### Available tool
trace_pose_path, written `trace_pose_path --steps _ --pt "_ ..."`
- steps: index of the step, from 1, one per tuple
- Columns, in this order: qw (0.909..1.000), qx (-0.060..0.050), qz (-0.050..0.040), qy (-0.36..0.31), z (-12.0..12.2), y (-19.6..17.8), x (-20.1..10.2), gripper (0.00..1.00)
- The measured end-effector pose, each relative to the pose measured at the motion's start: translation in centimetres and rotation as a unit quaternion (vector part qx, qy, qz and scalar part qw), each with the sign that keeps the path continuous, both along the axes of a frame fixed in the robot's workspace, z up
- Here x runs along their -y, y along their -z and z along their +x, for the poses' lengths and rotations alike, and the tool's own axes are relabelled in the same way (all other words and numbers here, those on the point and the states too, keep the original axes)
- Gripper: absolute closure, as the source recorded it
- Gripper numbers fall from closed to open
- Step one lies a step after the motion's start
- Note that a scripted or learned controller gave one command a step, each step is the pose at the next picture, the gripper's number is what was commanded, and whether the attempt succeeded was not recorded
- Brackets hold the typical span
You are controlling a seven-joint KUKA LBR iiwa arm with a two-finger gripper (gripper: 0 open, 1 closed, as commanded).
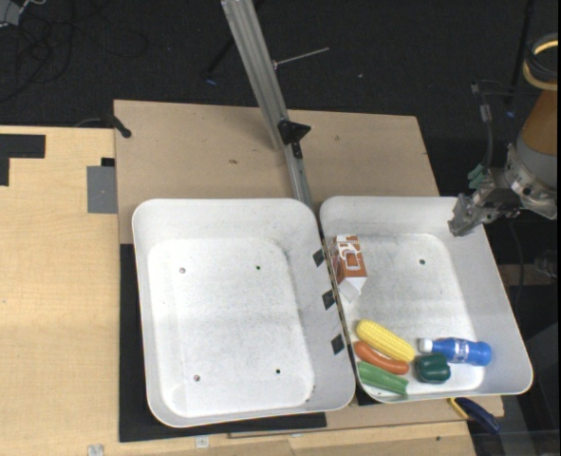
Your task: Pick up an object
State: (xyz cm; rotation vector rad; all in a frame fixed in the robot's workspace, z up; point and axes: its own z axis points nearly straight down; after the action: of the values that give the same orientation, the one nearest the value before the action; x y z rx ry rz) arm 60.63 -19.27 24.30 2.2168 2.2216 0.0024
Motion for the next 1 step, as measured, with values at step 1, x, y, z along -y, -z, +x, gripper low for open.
trace_pose_path --steps 1 --pt "1.0000 -0.002 0.0020 -0.001 0.43 -0.84 -5.40 1.00"
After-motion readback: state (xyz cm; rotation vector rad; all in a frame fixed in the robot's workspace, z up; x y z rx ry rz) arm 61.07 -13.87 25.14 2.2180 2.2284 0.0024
